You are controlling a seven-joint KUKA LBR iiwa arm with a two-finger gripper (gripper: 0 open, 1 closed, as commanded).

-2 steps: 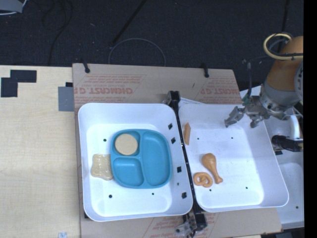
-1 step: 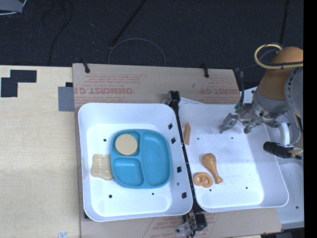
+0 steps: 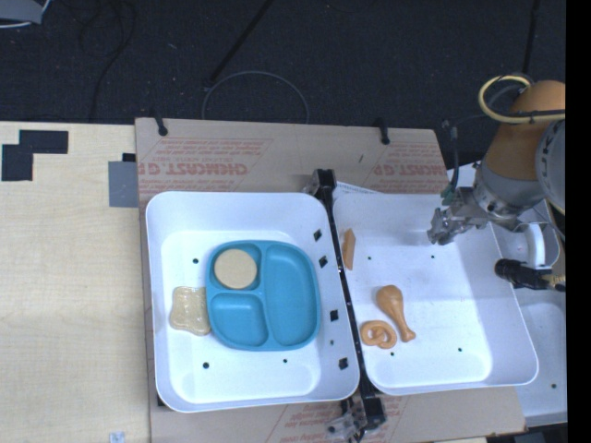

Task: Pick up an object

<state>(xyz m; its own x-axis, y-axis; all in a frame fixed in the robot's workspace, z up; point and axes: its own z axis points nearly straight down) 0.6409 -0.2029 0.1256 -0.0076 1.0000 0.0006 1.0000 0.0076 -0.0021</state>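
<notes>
Well apart: drumstick point(image 3: 394, 310) from hand point(image 3: 443, 230).

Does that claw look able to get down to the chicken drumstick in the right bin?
Probably yes. The claw hangs over the right bin, and the drumstick lies in the open, with just a pretzel close by its lower end.

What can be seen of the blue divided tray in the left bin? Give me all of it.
The blue divided tray looks like smooth moulded plastic with rounded corners, split into three compartments: two smaller ones on its left side and one long one on its right. It lies flat, open side up, near the middle of the left bin. A round tan cookie-like piece sits in its upper left compartment. A pale bread-like piece lies on the bin floor against its left edge.
</notes>
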